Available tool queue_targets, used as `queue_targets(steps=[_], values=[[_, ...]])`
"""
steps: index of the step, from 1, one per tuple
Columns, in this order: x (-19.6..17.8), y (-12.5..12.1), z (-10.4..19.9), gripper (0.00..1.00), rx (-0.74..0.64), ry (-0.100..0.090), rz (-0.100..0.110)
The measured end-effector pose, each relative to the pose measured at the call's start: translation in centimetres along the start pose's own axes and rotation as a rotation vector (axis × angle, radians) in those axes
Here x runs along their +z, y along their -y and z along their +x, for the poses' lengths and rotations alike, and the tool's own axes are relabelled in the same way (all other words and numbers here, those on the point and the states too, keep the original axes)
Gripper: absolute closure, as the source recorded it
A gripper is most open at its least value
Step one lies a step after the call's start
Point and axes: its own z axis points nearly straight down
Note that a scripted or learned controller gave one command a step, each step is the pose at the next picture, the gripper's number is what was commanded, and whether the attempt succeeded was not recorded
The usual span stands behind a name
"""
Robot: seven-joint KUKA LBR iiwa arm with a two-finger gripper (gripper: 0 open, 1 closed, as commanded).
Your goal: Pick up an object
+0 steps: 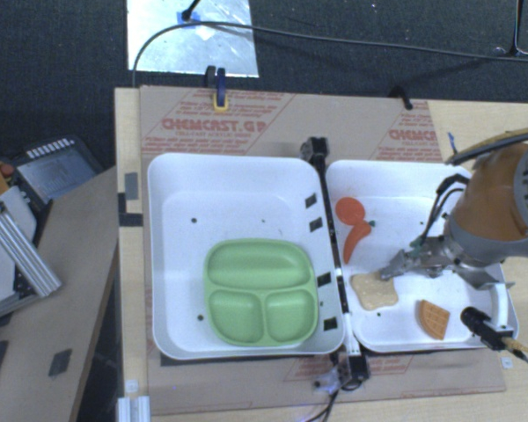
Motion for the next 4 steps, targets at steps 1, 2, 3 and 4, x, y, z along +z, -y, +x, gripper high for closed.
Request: queue_targets(steps=[1, 2, 3, 4], values=[[-1.2, -0.2, 0.0, 1.00, -0.002, 0.001, -0.007], [-6.8, -1.3, 0.5, 1.00, -0.004, 0.003, -0.005], [-11.7, -2.0, 1.2, 1.00, -0.005, 0.003, -0.005], [-16.1, -1.9, 1.0, 1.00, -0.004, 0.003, -0.005]])
